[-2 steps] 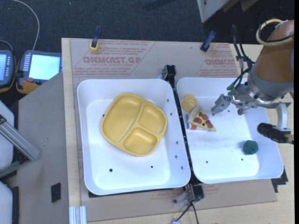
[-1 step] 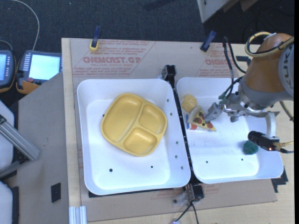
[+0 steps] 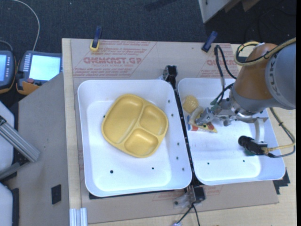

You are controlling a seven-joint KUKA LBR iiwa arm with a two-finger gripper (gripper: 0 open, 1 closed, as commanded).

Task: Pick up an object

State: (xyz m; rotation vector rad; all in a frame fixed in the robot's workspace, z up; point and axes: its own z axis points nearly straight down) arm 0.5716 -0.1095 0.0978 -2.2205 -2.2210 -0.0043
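Observation:
In the right bin [image 3: 225,171], a pale yellow rounded object [image 3: 190,103] lies near the far left corner. Just in front of it sits a small clump of coloured pieces [image 3: 208,127], red, yellow and blue. My gripper [image 3: 204,118] is low over that clump, reaching in from the right under the grey and orange arm. The clump is partly hidden by the gripper, and I cannot tell whether anything is between the jaws.
The left bin [image 3: 94,126] holds a yellow plate with three compartments [image 3: 135,125], lying slightly tilted in the middle. A black clamp [image 3: 170,72] sits at the far end of the wall between the bins. The bench edge carries a yellow clip [image 3: 95,43].

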